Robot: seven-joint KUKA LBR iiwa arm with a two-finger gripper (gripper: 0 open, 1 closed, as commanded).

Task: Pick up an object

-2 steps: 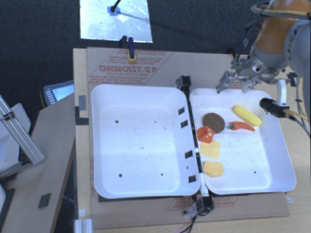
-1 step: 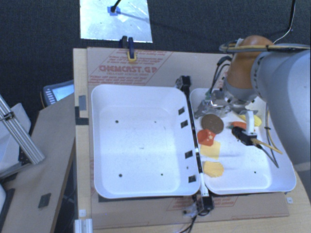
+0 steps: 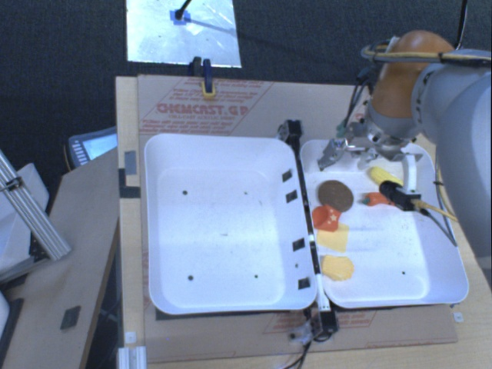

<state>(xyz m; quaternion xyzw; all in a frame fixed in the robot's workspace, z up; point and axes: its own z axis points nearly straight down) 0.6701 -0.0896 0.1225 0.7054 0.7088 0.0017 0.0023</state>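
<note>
Hovering gripper (image 3: 338,151) at back of right bin (image 3: 438,283), finger state cannot tell, nothing visibly held. Brown disc (image 3: 336,194) just below tool; red piece (image 3: 326,218), yellow pieces (image 3: 333,241) further toward front. Risk: flat items clustered, touching; fingers may slide off or nudge neighbour, grab comes up empty.

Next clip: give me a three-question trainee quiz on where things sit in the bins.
1. True or false: the brown disc lies in the right bin.
2. Which item lies nearest the front edge of that bin? A) red piece B) yellow-orange piece C) brown disc
3. Fill in: the gripper is over the ____ bin, not the left bin.

Key: 1 true; 2 B; 3 right.
</note>
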